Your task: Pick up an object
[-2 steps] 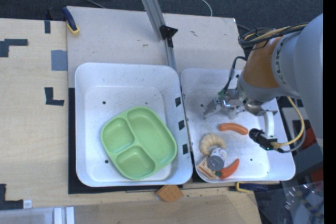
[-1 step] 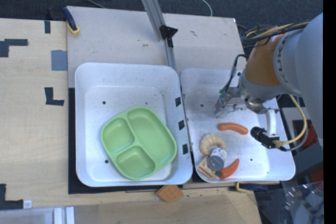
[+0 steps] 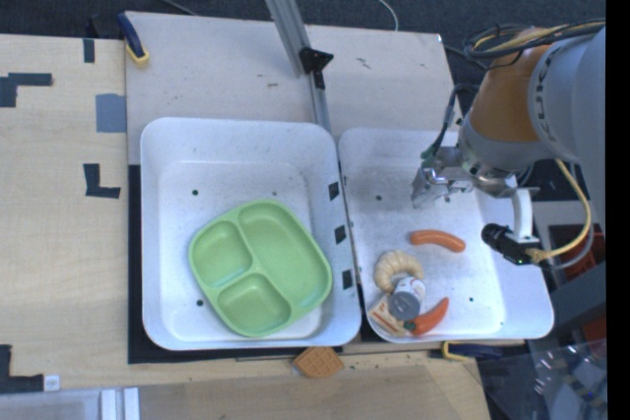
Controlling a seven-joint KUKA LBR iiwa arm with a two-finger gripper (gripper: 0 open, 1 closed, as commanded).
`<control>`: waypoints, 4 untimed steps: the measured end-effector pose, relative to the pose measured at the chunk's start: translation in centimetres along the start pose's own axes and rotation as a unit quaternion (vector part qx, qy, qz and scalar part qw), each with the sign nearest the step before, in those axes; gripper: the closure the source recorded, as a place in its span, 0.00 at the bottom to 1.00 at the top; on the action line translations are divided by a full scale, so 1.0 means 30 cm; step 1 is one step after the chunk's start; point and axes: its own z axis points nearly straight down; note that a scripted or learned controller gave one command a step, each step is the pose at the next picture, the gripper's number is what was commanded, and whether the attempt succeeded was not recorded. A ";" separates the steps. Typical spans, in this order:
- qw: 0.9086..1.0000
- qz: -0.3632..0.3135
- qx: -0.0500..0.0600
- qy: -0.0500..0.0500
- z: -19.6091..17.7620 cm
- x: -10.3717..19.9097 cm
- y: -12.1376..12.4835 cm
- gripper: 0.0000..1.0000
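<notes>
The right bin (image 3: pixel 379 162) holds a hot dog sausage (image 3: pixel 437 240) near its middle. At its front lie a croissant (image 3: pixel 397 266), a small round grey and white object (image 3: pixel 406 296), a carrot (image 3: pixel 431 315) and a sandwich-like piece (image 3: pixel 386 318), bunched together. My gripper (image 3: pixel 434 186) hangs over the right bin's right half, a little behind the sausage. Nothing shows between its fingers.
The left bin (image 3: pixel 167 162) holds a green divided plate (image 3: pixel 260 268). A slanted metal pole (image 3: pixel 281 0) stands behind the bins. A waffle-like cracker (image 3: pixel 317 363) lies on the bench in front of the bins. A black fitting (image 3: pixel 504 242) juts from the arm over the right bin's right edge.
</notes>
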 end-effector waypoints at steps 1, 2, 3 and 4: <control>1.000 0.000 -0.002 -0.001 -0.208 -0.004 0.018 1.00; 1.000 0.000 -0.002 -0.001 -0.381 -0.004 0.022 1.00; 1.000 -0.002 0.002 0.000 -0.338 0.150 0.051 1.00; 1.000 -0.003 0.001 0.001 -0.359 0.327 0.066 1.00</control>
